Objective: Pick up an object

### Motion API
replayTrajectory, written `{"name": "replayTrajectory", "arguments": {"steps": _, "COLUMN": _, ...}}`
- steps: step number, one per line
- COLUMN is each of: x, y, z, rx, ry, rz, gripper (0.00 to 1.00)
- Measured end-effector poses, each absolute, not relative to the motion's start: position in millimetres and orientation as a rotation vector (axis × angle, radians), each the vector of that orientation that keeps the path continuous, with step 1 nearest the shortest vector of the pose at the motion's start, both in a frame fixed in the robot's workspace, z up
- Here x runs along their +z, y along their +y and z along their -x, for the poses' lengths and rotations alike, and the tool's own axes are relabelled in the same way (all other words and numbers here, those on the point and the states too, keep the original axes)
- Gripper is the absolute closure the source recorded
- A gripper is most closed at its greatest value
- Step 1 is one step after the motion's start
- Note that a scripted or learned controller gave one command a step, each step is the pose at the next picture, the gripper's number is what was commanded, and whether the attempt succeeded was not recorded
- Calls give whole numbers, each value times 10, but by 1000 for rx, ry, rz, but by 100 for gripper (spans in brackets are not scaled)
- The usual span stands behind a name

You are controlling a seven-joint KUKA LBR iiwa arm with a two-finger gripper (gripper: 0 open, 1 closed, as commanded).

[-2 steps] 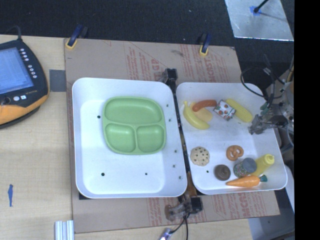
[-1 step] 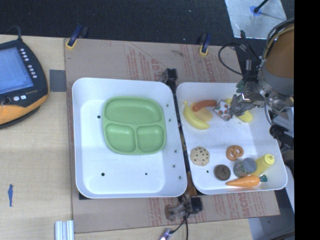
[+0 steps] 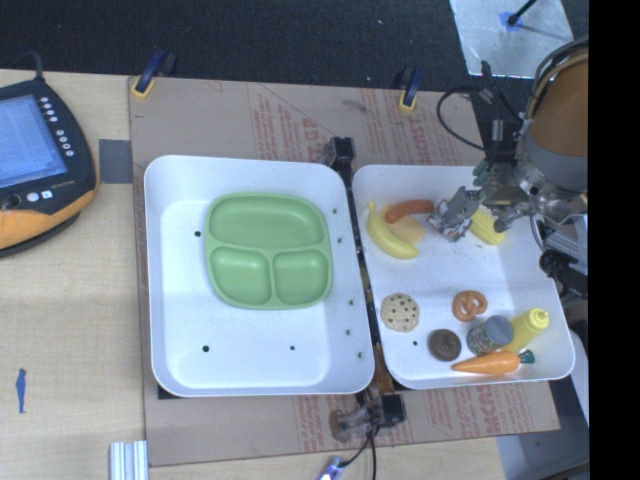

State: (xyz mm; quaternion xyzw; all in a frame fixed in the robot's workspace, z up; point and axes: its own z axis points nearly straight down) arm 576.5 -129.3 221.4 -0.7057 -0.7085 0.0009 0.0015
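Note:
My gripper hangs low over the back of the right bin, reaching in from the right. It sits between an orange-red sausage on its left and a small yellow piece on its right. A banana lies just in front of the sausage. Nothing is visibly held. Toward the bin's front are a chocolate-chip cookie, a small pretzel, a dark brown round piece, a grey can, a yellow bottle and a carrot.
The left bin holds a green divided plate. A teach pendant rests on the bench at the far left. Clamps pin the board's back edge, and cables trail behind the wrist.

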Motion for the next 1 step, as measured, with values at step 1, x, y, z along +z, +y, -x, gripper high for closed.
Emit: {"name": "replayTrajectory", "arguments": {"steps": 1, "x": 1174, "y": -1737, "z": -5232, "rx": 6, "ry": -2224, "rz": 2214, "gripper": 0}}
